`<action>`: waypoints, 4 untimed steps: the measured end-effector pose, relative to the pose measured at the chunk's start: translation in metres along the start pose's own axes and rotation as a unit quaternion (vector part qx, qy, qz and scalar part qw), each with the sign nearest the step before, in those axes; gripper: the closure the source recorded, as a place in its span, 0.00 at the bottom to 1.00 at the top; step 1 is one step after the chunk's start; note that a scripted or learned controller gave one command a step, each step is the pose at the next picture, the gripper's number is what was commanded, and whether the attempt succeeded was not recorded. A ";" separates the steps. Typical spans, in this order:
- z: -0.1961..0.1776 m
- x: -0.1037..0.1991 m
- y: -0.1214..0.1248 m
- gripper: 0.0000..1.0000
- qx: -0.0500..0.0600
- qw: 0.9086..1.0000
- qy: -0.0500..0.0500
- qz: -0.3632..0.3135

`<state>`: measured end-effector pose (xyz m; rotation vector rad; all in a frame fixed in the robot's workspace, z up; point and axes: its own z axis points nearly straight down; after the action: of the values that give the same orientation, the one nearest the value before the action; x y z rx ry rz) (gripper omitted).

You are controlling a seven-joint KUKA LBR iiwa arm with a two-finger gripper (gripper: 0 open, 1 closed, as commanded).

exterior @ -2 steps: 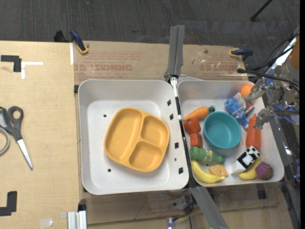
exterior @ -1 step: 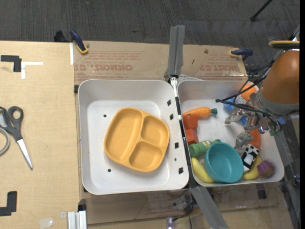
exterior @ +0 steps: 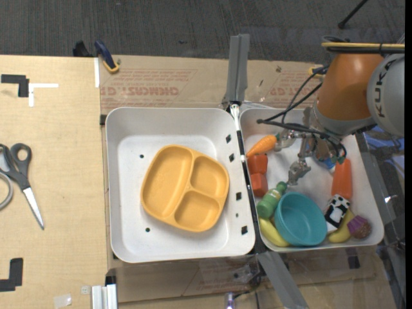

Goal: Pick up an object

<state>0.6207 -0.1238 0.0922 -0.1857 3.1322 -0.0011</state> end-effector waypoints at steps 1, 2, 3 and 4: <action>0.000 0.086 -0.034 0.00 0.000 0.997 0.001 -0.071; 0.000 0.014 0.022 0.00 -0.001 0.995 0.000 -0.098; -0.003 0.072 -0.054 0.00 -0.002 0.982 -0.004 -0.187; 0.000 -0.029 0.028 0.00 -0.001 0.988 0.000 -0.151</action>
<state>0.6460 -0.0929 0.0928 -0.6575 3.0673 0.0016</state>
